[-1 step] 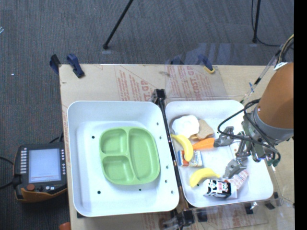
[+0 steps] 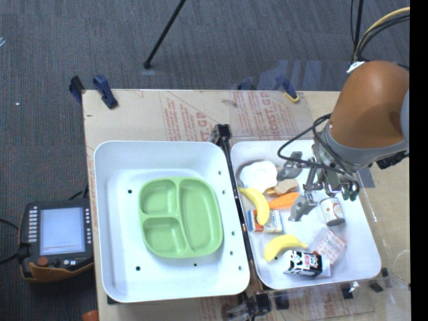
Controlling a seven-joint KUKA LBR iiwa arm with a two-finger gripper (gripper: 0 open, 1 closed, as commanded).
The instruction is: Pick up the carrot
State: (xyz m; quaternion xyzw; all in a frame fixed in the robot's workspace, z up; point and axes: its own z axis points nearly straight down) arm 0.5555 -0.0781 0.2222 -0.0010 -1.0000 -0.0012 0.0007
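- Two shallow white plastic bins, left (image 2: 114, 179) and right (image 2: 364, 249).
- One light green three-compartment plate (image 2: 180, 217).
- Two yellow bananas, upper (image 2: 257, 204) and lower (image 2: 281, 245).
- One orange carrot (image 2: 284, 201).
- One round white object (image 2: 258, 174).
- One black-and-white milk carton (image 2: 303, 263).
- One small white cup (image 2: 332, 210).
- One clear red-printed packet (image 2: 328, 244).
- One two-finger gripper (image 2: 299, 192).

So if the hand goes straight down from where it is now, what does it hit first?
Most likely the carrot: the hand hangs just above its right end in the right bin. Depth is hard to judge, so it might land on bare bin floor beside it.
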